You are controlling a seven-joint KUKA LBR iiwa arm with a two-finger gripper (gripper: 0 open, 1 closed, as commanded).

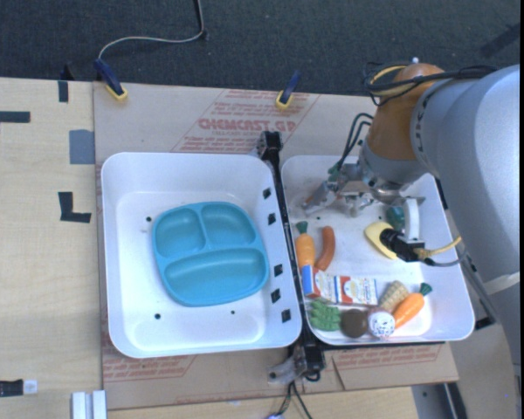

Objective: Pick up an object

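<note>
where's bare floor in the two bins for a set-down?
Left bin: bare strips all round the blue divided plate, widest along the near wall and the left wall. Right bin: a small patch between the sausage and the banana. Its near edge is crowded from the carrot to the green item; the claw hangs over its far part.

- You are looking at a robotics lab bench, not a home.
- The arm, grey with an orange band, reaches in from the right.
- Two white bins sit side by side on cardboard, fixed at top centre by yellow-and-blue clamps.
- Black tape marks dot the wooden bench at left.
- A cable trails over dark carpet at top.
- Toy food lies in the right bin.
</note>
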